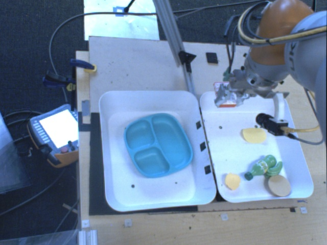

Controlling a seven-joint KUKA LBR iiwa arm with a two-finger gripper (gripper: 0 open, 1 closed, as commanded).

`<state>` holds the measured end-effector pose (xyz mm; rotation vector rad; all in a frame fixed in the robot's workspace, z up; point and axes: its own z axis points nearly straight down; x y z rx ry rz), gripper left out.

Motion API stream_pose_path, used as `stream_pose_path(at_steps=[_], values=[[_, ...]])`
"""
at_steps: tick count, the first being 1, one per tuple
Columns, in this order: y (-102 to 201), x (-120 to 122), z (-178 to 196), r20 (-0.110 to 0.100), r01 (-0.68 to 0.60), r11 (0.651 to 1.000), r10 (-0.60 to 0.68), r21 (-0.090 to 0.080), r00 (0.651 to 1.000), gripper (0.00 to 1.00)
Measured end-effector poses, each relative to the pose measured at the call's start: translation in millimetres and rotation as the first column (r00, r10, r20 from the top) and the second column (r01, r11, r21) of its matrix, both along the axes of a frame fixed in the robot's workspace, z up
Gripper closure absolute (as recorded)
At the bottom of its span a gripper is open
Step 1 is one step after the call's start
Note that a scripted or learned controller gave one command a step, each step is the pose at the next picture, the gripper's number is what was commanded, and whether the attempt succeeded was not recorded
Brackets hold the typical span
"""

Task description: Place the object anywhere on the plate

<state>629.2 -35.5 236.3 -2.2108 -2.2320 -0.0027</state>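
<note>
Two bins sit side by side on the bench. In the left bin, a divided plate lies about the middle. Over in the right bin, the gripper hangs at the back left corner. A flat piece lies mid-bin toward the right edge. A bottle lies near the front right corner, a round disc just beside it, and a small piece at the front edge, left of the bottle.

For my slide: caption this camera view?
Gripper above right bin of toy food; blue plate in left bin.
</note>
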Motion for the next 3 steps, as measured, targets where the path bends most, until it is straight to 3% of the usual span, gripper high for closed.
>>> stream_pose_path(at_steps=[2,3], values=[[110.1,-18.5,-21.2,-0.001,-0.001,1.0,0.001,0.001,1.0,1.0],[166.7,-26.0,-6.8,0.0,-0.001,1.0,0.001,0.001,1.0,1.0]])
